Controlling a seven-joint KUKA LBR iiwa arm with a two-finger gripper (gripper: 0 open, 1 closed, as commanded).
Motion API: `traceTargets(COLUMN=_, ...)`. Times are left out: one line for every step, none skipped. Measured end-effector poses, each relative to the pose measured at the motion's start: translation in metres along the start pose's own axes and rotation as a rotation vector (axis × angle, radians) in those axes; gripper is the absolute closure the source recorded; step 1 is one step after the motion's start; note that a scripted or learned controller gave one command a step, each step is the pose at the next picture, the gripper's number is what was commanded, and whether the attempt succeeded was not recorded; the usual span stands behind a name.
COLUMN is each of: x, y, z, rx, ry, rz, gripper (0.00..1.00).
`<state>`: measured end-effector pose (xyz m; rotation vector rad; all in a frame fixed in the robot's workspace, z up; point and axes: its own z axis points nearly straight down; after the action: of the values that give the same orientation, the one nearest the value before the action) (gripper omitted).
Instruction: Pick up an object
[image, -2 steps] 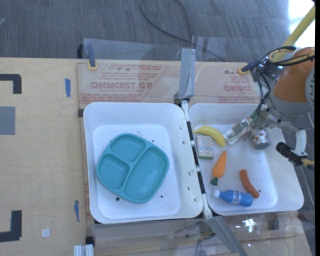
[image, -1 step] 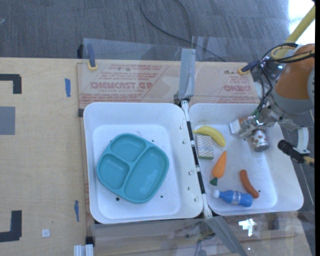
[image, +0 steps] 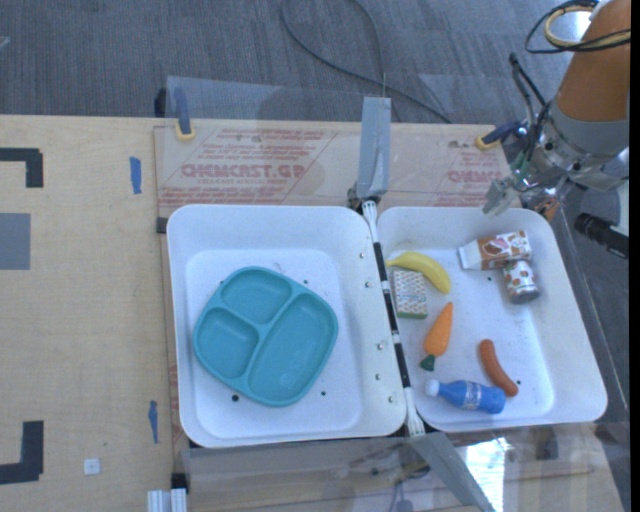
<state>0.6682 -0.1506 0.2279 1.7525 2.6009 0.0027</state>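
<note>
A wooden bench (image: 80, 300) bears two white bins. The left bin (image: 190, 235) holds a teal divided plate (image: 266, 335). The right bin (image: 570, 360) has bare floor along its right wall; banana (image: 421, 269), carrot (image: 438, 329), sausage (image: 497, 367), bottle (image: 466, 395), can (image: 520, 279) and carton (image: 495, 248) lie inside. The gripper (image: 515, 190) hangs above the bin's far right corner; whether its jaws are apart, I cannot tell.

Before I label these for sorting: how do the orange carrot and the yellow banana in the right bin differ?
The orange toy carrot is straight, tapered and green-tipped; the yellow toy banana is curved. The carrot lies nearly upright in view, the banana slants across. Both lie beside the speckled block.
</note>
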Motion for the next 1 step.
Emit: traceTargets(x=0.0778, y=0.0307, z=0.0415, rx=0.002, ry=0.003, rz=-0.179, gripper=1.0)
